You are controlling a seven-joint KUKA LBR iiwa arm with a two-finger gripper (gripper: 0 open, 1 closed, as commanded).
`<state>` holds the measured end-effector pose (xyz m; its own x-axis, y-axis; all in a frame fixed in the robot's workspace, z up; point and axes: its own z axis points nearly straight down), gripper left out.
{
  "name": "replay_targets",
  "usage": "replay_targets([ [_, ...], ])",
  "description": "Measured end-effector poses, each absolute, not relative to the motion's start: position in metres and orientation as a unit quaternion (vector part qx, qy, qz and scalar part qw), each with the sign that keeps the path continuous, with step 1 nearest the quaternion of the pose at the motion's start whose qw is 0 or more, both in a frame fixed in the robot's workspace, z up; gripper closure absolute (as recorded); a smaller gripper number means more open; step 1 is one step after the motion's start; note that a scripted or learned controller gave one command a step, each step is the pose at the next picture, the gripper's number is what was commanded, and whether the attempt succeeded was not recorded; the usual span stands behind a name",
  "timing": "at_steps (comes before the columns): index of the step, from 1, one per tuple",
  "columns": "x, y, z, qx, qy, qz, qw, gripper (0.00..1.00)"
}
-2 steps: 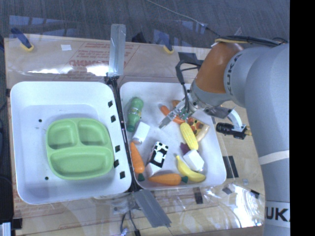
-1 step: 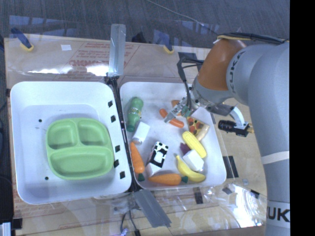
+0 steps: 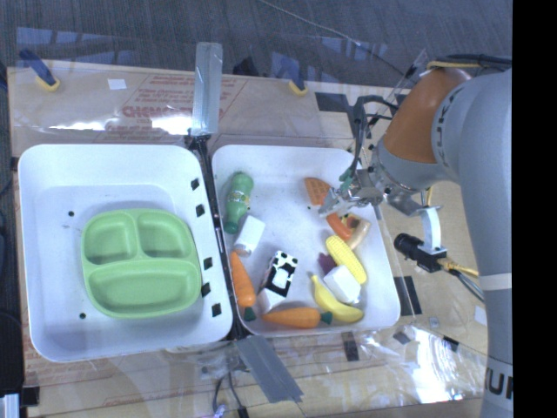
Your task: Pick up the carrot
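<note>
Risk comes first from ambiguity: two carrots lie in the right bin [image 3: 287, 159]. One carrot [image 3: 243, 282] runs near-to-far along the left wall; the second [image 3: 292, 318] lies across the near edge, its green stub touching a banana [image 3: 335, 305]. The gripper [image 3: 341, 200] sits well apart from both, at the far right of the bin, over an orange wedge [image 3: 316, 189] and just beside a sandwich piece [image 3: 350, 226]. How far the gripper is open cannot be told, and nothing is visibly held.

A descent from this position would likely take the wrong orange item. The wall-side carrot leaves little finger clearance against the bin wall, so a finger may land on the rim. The near carrot is crowded by the banana and a black-and-white block [image 3: 279, 274]; a closing grip could catch either neighbour.

The carrots are smooth, tapered, glossy cylinders, probably hard plastic, and may roll or slip under pinch pressure. The bins are shallow, white and matte. The left bin [image 3: 43, 172] holds a green divided plate [image 3: 139, 264]. A green bottle [image 3: 236, 200] and a white block [image 3: 250, 233] lie far of the wall-side carrot.
</note>
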<state>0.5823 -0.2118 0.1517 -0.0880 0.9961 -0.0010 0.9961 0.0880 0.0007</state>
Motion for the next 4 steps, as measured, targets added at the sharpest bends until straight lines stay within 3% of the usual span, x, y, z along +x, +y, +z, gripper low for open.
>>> replay_targets([
  [1,0.561,-0.189,0.135,0.704,0.71,-0.0015,-0.003,1.0],
  [2,0.561,-0.189,0.136,0.704,0.71,-0.0013,-0.003,0.0],
  [3,0.522,-0.161,0.09,0.728,0.686,-0.0013,-0.003,0.0],
  [4,0.562,-0.15,0.092,0.773,0.634,-0.0005,-0.001,0.0],
])
